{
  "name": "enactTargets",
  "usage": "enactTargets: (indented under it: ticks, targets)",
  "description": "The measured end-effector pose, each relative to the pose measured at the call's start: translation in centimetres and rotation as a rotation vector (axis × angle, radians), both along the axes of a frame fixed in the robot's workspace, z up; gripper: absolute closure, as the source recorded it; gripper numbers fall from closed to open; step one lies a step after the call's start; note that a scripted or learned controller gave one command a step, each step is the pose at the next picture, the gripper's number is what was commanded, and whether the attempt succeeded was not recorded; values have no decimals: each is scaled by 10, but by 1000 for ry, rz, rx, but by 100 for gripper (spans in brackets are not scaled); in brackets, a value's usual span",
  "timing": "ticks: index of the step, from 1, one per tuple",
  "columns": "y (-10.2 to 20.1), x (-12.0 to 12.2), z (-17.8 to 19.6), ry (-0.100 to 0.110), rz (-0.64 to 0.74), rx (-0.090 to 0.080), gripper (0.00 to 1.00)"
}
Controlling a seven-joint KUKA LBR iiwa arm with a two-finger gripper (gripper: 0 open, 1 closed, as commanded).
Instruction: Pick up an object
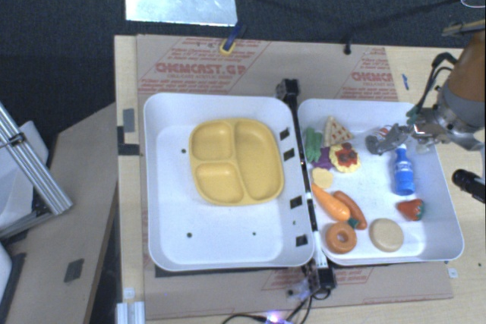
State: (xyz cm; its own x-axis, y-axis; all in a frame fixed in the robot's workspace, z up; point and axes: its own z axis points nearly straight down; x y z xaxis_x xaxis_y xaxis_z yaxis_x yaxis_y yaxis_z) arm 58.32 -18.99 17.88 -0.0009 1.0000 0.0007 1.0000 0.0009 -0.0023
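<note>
The right bin (440,186) holds several toy foods. Among them are a blue bottle (403,172), a strawberry (410,209), a beige bun (387,234), a donut (341,238), a carrot (329,202) and a pizza slice (337,130). My gripper (379,140) reaches in from the right and hovers over the upper part of this bin. It sits just above and left of the blue bottle's cap, with nothing visibly held.
A yellow divided plate (234,161) lies in the left bin (163,186). A green vegetable (313,140), purple grapes (325,158) and a red-and-yellow piece (345,157) crowd the right bin's left side. A black divider (300,163) runs between the bins.
</note>
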Motion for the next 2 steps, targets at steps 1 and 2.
enactTargets:
  ticks: [1,2]
  targets:
    - [-2,-4,-61,-2,0,0,0]
    - [6,3,-90,-12,8,12,0]
